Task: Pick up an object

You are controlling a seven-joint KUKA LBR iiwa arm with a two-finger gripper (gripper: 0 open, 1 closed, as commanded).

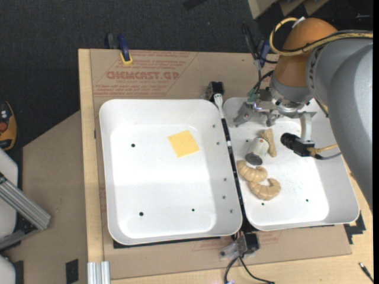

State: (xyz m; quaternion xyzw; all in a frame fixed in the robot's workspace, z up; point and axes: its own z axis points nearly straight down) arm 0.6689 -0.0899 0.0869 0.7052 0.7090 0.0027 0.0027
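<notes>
My gripper (259, 112) hangs low over the far end of the right bin (331, 209), wrist pointing down from the orange band (299, 49), and from this slant I cannot tell how my fingers stand, only that nothing shows between them. I judge I am poised here because this is the bin with the pile in it: just below me and a little toward the bin's middle lies a small white cylinder with a grey cap (257, 151), touching a pale stick-like piece (270, 142) beside it. Nearer the front edge, further from me, two tan curled pieces (259, 181) rest against each other close to the divider (230, 158) between the bins. A black cable fitting (294, 143) from my own arm hangs beside the stick piece, so a descent there looks cramped. The left bin (118, 176) lies well away across the divider, bearing one flat yellow square (183, 143) alone in open space; it sits flush, which I expect makes it hard to pinch. Both bins sit on the cardboard-covered counter (148, 70). The cylinder seems my closest candidate, though its neighbour may crowd the grasp.
</notes>
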